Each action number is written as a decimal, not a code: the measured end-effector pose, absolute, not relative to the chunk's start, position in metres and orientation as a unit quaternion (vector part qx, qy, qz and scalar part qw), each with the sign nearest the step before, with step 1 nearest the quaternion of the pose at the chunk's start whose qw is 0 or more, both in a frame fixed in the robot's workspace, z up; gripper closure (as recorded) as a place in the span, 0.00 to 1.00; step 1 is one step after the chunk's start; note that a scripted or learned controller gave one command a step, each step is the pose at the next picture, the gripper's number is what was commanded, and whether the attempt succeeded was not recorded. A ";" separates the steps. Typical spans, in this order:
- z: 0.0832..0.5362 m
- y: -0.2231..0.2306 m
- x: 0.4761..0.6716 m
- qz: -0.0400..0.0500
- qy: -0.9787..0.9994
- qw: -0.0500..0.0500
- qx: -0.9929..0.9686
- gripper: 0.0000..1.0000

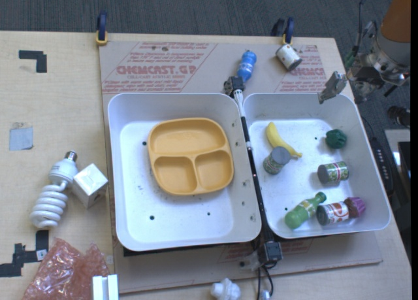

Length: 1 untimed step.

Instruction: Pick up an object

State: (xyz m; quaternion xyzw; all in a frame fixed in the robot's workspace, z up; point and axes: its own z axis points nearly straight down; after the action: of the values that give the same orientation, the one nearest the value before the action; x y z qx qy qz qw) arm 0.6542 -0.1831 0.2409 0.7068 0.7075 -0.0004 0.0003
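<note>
While the hand (334, 87) hangs unreadable: two bottles (304, 210), two cans (333, 172), one banana (279, 139)

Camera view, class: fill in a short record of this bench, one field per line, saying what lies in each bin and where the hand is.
left bin: yellow divided plate
right bin: banana, grey can, green lump, tin, green bottle, red bottle
hand: above the right bin's far right corner, holding nothing visible

orange-yellow divided tray (190, 156) in a white bin (124, 161); yellow banana (278, 139), dark green lump (336, 138), bright green bottle (304, 210) at right.
</note>
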 end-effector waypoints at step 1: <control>0.111 -0.159 0.656 0.000 0.708 0.000 0.706 0.00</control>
State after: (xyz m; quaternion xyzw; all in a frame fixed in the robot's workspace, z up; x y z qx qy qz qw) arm 0.6565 -0.1592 0.1112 0.7064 0.7078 0.0001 0.0004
